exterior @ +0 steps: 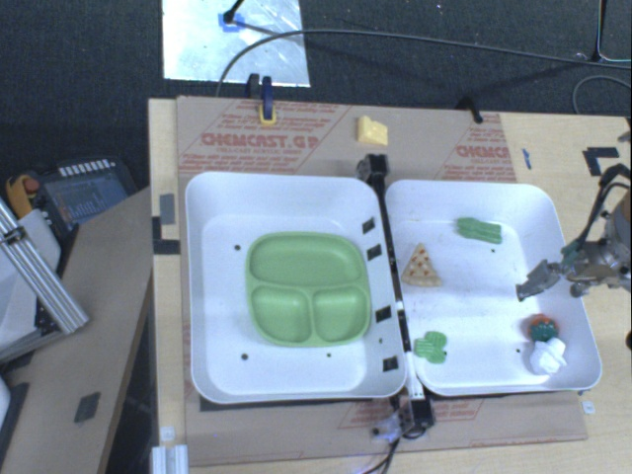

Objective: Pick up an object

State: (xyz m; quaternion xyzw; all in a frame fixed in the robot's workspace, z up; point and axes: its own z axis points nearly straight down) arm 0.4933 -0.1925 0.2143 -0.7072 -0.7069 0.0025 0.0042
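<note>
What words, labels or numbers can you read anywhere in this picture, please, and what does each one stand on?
"CHEMCAST. G P", red print on the brown board behind the left bin.
"CHEMC...", the same red print on the board behind the right bin, cut off partway.
The screen of the device at the left is too blurred to read.
</note>
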